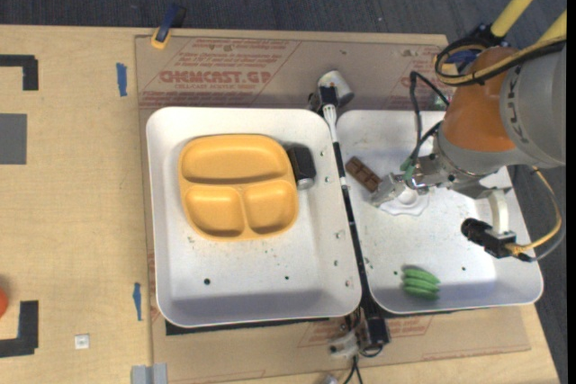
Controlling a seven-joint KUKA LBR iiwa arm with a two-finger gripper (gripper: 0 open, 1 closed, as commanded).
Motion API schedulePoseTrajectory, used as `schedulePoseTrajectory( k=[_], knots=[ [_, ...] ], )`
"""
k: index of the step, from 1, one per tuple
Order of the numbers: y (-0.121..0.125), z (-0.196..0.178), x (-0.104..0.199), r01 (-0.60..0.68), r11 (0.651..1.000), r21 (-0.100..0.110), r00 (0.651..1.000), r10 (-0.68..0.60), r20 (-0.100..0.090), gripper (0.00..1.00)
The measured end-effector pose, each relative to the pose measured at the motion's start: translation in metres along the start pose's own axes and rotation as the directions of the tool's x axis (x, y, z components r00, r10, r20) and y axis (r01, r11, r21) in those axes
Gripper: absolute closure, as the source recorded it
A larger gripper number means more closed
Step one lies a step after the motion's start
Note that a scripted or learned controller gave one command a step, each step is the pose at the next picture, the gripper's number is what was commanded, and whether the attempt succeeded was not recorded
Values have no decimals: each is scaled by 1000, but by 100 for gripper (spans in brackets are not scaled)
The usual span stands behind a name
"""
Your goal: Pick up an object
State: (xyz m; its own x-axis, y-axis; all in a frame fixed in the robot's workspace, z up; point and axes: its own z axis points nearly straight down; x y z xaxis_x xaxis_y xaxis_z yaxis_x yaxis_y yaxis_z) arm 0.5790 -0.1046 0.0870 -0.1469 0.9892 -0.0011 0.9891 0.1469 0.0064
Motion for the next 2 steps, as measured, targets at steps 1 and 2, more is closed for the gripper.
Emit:
schedulePoseTrajectory(
  k=[1, 2],
  knots=[
    [2, -13, -2, -2, 1000, -8, 1000, 2, 4, 100],
    [2, -12, -2, -2, 1000, -7, 1000, 2, 4, 0]
  ],
)
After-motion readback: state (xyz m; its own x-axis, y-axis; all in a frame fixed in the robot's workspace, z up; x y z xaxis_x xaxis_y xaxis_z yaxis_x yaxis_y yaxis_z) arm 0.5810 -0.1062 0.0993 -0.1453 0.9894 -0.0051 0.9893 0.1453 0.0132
